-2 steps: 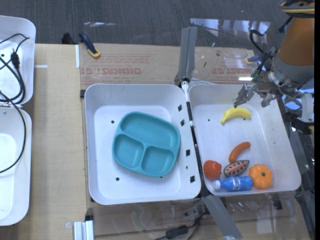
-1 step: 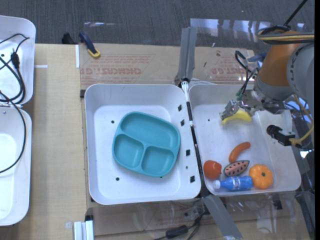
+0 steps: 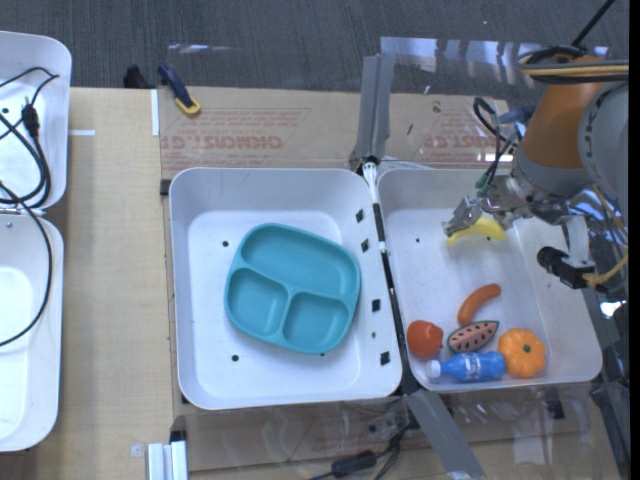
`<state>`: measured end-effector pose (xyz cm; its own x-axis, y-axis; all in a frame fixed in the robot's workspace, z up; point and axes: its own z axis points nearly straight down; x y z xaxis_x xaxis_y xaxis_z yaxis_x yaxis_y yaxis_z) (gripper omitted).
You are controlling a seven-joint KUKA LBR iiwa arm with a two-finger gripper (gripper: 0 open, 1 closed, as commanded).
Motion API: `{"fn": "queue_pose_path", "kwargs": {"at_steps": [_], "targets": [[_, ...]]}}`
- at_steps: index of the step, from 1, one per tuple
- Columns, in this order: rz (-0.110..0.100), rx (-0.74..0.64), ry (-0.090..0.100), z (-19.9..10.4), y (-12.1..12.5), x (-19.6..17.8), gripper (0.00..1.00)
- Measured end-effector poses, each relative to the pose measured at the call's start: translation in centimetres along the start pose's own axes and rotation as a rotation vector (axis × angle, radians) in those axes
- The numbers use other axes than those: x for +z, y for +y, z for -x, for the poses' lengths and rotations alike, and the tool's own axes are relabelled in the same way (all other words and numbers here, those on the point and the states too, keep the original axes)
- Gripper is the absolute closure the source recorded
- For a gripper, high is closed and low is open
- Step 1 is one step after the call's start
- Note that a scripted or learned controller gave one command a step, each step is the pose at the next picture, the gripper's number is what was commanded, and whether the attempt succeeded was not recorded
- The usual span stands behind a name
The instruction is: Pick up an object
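Note:
My gripper (image 3: 468, 214) hangs low over the far part of the right bin (image 3: 420, 258), reaching in from the right under the orange-banded wrist. A yellow banana-like toy (image 3: 484, 230) sits directly beneath and against it, partly covered by the gripper. Nearer the front of this bin lie an orange sausage (image 3: 478, 303), a red tomato (image 3: 424, 338), a dark oval toy (image 3: 472, 337), a blue bottle (image 3: 470, 368) on its side and an orange pumpkin (image 3: 522, 353).
The left bin (image 3: 200, 268) bears a teal divided plate (image 3: 293, 288). A raised divider (image 3: 375, 238) separates the two bins. Cables and a black fitting (image 3: 565, 265) hang by the arm at the right bin's right wall.

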<state>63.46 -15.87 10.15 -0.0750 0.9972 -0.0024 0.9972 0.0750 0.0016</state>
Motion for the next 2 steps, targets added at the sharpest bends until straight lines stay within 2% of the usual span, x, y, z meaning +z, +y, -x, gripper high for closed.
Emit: {"fn": "queue_pose_path", "kwargs": {"at_steps": [1,2], "targets": [[-0.001,0.086,0.001,-6.4,3.0,-10.6,1.00],[0.000,-0.339,0.000,-7.7,3.1,-22.5,1.00]]}}
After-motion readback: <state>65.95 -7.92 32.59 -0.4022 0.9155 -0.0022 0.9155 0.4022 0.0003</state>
